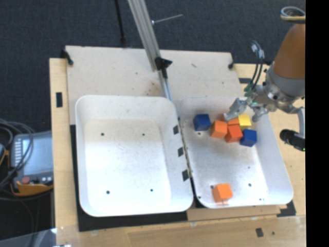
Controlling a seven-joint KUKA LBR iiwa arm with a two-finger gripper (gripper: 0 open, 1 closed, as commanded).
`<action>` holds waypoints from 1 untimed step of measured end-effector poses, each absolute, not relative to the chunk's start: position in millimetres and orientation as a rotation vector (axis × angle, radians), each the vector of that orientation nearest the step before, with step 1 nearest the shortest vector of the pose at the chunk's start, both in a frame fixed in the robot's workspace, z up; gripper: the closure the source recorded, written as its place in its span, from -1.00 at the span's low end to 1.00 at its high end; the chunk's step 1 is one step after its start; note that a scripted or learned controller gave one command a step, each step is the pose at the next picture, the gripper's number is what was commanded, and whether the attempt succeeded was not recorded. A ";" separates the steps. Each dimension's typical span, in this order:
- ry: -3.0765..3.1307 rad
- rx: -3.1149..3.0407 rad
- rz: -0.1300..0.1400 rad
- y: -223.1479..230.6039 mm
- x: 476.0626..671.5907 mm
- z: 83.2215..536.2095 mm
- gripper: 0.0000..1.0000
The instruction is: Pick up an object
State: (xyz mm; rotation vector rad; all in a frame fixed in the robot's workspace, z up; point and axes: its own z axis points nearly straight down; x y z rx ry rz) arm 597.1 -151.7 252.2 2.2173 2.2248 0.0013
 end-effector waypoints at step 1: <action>2.224 2.218 0.002 -151.7 597.2 252.2 -1.00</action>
